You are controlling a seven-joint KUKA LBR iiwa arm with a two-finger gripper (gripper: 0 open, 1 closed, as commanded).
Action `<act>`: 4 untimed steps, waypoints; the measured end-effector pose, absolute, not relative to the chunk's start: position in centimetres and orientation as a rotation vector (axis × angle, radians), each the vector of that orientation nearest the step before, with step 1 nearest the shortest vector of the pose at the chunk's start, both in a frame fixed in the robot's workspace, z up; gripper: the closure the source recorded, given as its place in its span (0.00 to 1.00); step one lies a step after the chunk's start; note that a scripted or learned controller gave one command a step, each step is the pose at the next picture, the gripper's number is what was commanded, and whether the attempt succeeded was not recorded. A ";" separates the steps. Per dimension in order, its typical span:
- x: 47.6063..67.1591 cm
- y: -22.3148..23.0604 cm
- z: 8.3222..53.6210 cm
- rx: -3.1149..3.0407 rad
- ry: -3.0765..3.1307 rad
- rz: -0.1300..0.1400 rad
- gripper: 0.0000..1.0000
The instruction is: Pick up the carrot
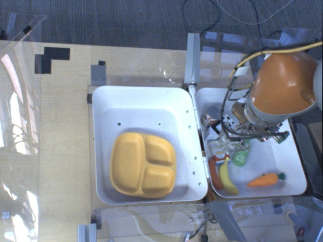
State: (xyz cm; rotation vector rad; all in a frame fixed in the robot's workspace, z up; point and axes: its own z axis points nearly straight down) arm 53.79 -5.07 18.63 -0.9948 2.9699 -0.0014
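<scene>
The orange carrot (263, 180) with a green stem end lies flat near the front right corner of the right bin (298, 178). My gripper (223, 144) hangs over the left half of that bin, up and to the left of the carrot and well apart from it. It hovers just above a green item (240, 157) and a yellow banana (228, 175). The arm's big orange band (282, 84) hides the back of the bin.
A red sausage-like item (215, 173) lies beside the banana against the right bin's left wall. The left bin (146, 102) holds a yellow compartment plate (143, 164). A metal divider (192, 59) runs between the bins, and cables trail behind.
</scene>
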 end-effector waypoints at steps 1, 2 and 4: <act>51.0 -7.4 18.6 -1.683 2.644 -0.004 1.00; 49.9 -7.3 18.6 -1.974 2.434 -0.006 1.00; 48.9 1.9 18.5 -2.553 1.815 -0.007 1.00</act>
